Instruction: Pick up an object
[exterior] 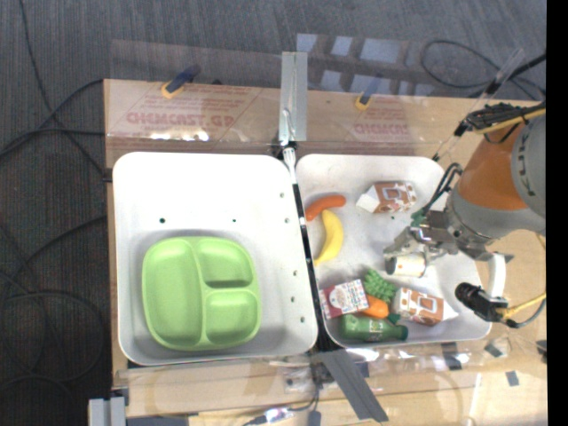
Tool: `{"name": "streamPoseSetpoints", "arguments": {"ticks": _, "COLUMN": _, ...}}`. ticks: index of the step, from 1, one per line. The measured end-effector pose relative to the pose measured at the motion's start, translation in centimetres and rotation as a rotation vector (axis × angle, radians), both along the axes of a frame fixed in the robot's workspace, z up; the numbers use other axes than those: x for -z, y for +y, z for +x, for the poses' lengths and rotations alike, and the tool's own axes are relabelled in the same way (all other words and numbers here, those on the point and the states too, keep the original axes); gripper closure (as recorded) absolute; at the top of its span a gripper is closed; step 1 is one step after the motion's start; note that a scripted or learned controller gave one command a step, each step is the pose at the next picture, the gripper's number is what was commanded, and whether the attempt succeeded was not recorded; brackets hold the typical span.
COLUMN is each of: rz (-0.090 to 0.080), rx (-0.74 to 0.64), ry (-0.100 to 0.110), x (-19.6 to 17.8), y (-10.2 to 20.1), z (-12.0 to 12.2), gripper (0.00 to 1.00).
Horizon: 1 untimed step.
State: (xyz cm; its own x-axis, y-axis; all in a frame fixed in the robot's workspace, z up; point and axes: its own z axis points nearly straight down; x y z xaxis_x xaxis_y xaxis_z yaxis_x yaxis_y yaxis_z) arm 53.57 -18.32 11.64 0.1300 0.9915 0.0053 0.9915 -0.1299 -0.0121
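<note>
Claw low in right bin over a small white item, grip state unclear, nothing lifted yet.

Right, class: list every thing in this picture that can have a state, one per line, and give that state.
green divided plate: flat in the left bin, compartments bare.
banana: lying in the right bin, unpeeled.
orange sausage: lying just above the banana.
upper carton: on its side.
lower carton: on its side.
green bottle: lying down at the bin's near edge.
gripper: low over the right bin; grip unclear.
</note>
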Motion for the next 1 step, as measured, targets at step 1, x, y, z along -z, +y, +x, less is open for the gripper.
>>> {"name": "streamPoseSetpoints", "arguments": {"ticks": 1, "rz": -0.007, "rx": -0.011, "ry": -0.006, "x": -10.68, "y": 1.6, "z": -0.84, "gripper": 1.0}}
